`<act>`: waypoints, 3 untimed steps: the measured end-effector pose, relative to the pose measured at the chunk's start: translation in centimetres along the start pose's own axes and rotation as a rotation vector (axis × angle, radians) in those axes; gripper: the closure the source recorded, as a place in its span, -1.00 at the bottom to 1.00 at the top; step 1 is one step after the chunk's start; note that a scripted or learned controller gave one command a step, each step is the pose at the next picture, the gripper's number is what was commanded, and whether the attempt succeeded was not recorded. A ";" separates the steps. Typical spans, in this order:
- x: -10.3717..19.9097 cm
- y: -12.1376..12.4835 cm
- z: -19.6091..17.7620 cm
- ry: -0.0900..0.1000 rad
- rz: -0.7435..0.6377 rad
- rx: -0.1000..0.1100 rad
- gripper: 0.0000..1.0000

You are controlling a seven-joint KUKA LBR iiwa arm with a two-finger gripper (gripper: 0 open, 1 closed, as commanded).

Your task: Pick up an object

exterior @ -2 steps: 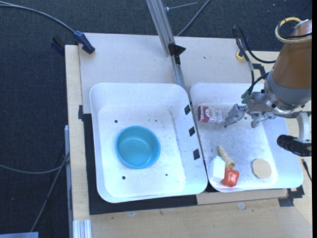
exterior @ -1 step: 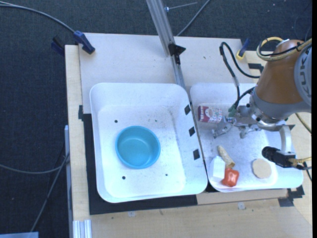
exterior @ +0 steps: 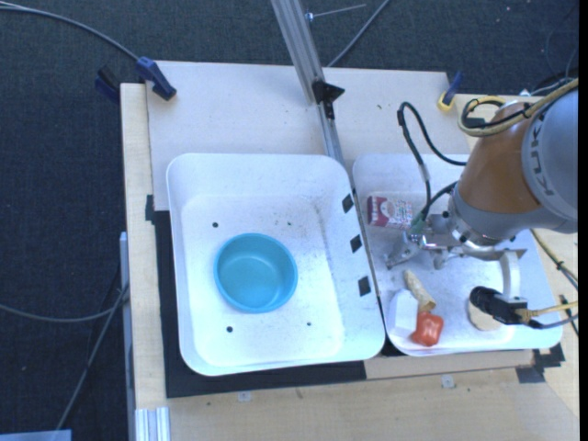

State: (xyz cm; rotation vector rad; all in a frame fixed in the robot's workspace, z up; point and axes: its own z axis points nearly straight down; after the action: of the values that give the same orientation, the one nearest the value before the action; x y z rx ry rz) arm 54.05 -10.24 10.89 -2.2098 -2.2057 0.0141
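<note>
Closest to the lens, at the right edge: grey arm with orange band, reaching leftward over the right bin. Ends in the gripper, low above the middle of that bin. Impossible to tell whether clenched or released; too small and cluttered to read. Just beyond the gripper, toward the bin's far wall: maroon-and-white carton, lying flat, close to the gripper, contact not discernible. Just on the near side of the gripper: tan stick, slanted, with its lower end pointing to a red piece near the bin's front rim. Left of the red piece, touching or nearly so: white piece, close against the bin's left wall. Farther right along the same front rim, apart from the red piece: pale rounded lump, partly hidden. Over in the left bin: blue bowl, upright, mouth up, near the middle, well apart from the gripper. Scattered over that bin's floor: small dark specks. Both bins side by side on a pale board, rims meeting.
</note>
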 end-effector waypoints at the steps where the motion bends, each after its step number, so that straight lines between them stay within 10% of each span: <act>1: 0.1 -0.1 1.4 0.002 0.000 -0.001 -1.00; 2: 0.2 0.0 0.2 0.004 0.002 -0.004 1.00; 3: 0.7 0.5 -6.2 -0.006 -0.003 -0.028 1.00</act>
State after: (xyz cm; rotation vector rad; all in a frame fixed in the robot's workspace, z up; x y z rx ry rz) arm 54.72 -9.55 17.12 -2.2228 -2.2263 -0.0095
